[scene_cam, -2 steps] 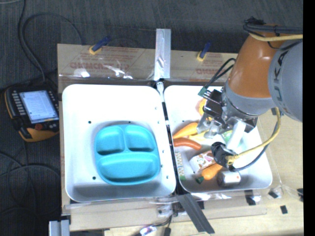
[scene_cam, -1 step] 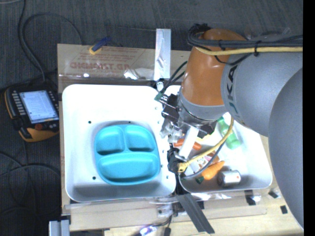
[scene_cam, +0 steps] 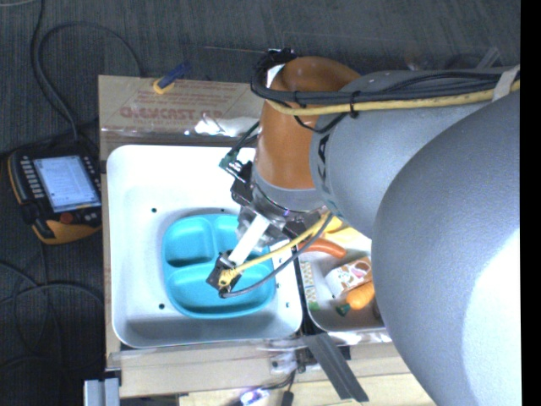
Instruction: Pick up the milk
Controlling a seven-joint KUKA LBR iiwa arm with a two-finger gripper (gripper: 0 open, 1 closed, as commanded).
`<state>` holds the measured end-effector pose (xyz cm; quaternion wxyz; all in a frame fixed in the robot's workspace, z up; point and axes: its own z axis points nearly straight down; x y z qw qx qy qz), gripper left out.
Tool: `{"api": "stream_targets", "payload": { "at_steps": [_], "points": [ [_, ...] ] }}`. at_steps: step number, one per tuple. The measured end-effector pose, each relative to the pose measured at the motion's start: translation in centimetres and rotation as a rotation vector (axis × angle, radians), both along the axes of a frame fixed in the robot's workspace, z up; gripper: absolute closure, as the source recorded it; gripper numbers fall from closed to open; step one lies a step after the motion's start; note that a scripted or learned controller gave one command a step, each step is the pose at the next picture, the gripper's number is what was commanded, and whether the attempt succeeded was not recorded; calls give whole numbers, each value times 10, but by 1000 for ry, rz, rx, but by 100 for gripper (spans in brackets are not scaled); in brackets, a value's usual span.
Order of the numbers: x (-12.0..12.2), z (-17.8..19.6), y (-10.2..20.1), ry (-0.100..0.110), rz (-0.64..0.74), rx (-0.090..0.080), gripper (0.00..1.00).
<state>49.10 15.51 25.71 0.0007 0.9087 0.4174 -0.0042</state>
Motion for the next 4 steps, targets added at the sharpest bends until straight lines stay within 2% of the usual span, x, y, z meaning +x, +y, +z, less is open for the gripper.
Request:
{"api": "stream_targets", "payload": {
  "at_steps": [1,2,3,4],
  "points": [
    [-8,-81,-6,2,153,3,100],
    [-8,-32,77,-1,-149,0,100],
    [-8,-32,77,-1,-150,-1,0],
    [-7,-46,32,-5,-614,-4,0]
  ]
}}
